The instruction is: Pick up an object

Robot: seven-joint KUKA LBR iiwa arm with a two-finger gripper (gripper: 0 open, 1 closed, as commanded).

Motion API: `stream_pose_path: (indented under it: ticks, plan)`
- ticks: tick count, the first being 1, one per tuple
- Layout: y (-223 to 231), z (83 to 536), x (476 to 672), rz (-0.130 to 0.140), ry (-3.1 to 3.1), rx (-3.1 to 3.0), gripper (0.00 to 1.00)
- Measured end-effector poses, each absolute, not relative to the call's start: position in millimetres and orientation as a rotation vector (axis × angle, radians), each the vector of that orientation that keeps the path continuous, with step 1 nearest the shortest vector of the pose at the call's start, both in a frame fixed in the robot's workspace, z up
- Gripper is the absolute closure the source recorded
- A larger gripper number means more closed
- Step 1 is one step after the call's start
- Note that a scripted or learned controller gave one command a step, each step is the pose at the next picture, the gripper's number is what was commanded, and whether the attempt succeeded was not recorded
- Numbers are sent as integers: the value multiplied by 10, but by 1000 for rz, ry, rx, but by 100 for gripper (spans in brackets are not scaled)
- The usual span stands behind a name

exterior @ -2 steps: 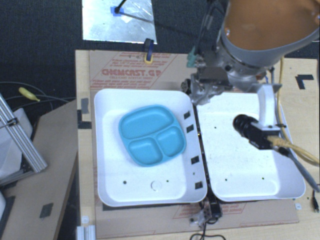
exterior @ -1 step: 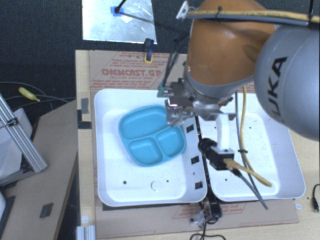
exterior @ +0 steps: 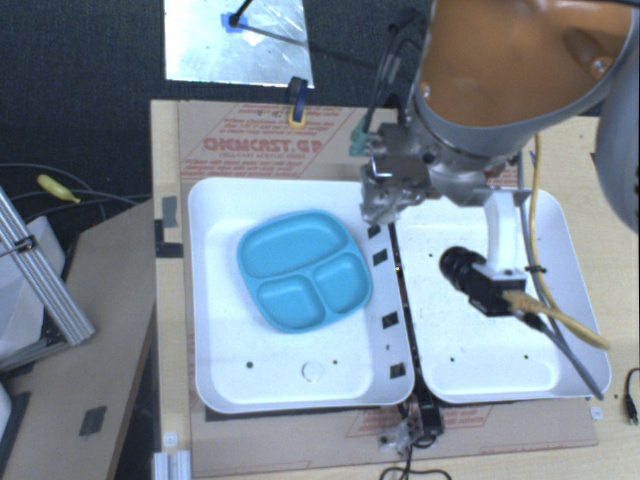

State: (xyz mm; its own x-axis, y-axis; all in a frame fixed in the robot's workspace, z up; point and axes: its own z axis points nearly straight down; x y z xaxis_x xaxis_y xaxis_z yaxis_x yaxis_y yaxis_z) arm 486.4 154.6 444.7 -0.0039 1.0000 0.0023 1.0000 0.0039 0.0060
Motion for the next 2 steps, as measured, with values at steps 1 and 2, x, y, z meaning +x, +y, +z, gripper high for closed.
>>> stream_pose_path:
  ticks: [1,2]
  plan:
    - [1011,5411,4868,18,2212,2220,100]
    - [524,4267,4860,-11,2220,2229,100]
